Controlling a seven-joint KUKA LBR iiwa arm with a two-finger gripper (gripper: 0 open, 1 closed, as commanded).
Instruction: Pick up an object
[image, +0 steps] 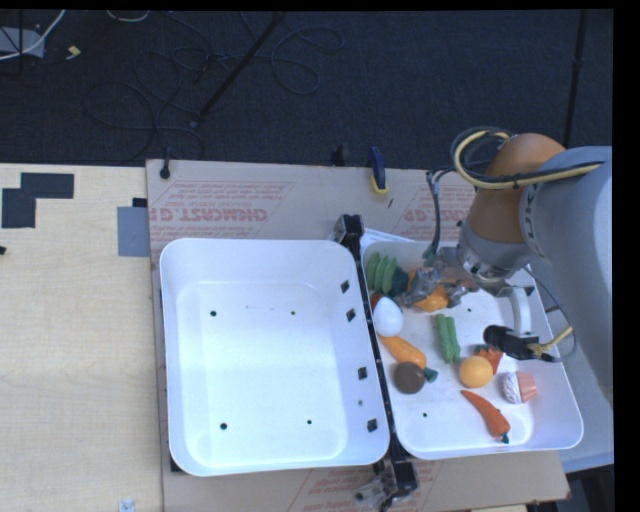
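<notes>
My hand (437, 283) is down inside the right bin (440, 425), near its far edge and about midway between that bin's side walls. From this slant I cannot tell whether it is spread or pressed together. The small orange piece (436, 299) lies directly under my hand and seems to touch its tip on the near side; I cannot see that I have hold of it. Toward the wall the two bins share, a green bunch (381, 271) sits just beside my hand in the far corner, and a white egg (387, 318) lies against that wall a little nearer the front. A carrot (402, 350) slants away from the egg, with a brown ball (408, 378) touching its lower end. A green cucumber (446, 338) lies just in front of the orange piece, pointing toward the near edge. Beyond it an orange ball (476, 372) sits close to a pink and white piece (520, 387) by the outer wall, and a red pepper (487, 412) lies near the front outer corner. The things crowd the far half and the middle, so the open floor in this bin is the strip along its near edge. The left bin (260, 350) is bare white floor from wall to wall, and the tabletop (70, 350) runs on past its outer side.
</notes>
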